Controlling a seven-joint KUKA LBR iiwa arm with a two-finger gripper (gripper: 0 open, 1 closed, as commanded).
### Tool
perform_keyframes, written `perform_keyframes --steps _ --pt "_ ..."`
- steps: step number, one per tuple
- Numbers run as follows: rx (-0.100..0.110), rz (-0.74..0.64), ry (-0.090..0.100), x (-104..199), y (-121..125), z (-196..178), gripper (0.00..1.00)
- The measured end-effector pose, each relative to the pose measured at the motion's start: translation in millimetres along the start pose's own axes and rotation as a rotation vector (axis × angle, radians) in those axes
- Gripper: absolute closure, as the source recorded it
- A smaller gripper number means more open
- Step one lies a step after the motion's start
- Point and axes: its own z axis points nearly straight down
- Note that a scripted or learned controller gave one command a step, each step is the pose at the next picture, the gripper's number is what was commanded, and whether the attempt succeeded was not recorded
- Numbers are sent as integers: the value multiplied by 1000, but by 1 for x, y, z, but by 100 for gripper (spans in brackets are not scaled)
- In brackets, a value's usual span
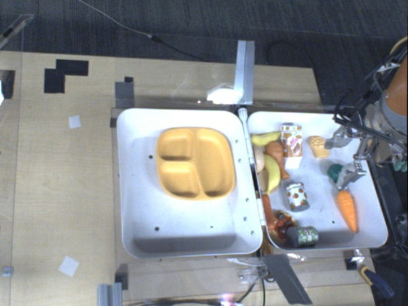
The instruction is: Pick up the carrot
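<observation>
The orange carrot (346, 210) lies in the right bin (376, 234) near its right wall, pointing toward the front edge. My gripper (342, 159) hovers just behind the carrot's thick end, over the right side of that bin. Its two grey fingers (352, 173) are spread apart and open, and nothing is held between them. The nearer finger ends just above the top of the carrot. A small teal object (335, 169) sits beside that finger.
The right bin also holds bananas (272, 173), a juice carton (291, 139), a bread-like piece (319, 146), a white can (297, 196), a green can (306, 236) and red items (279, 220). A yellow divided plate (194, 162) sits in the left bin (137, 234).
</observation>
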Motion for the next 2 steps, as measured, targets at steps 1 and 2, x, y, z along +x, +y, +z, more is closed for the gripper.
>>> perform_keyframes --steps 1,2 --pt "3 -108 -10 1 -33 164 0" --pt "5 -117 -16 -3 -32 151 100"
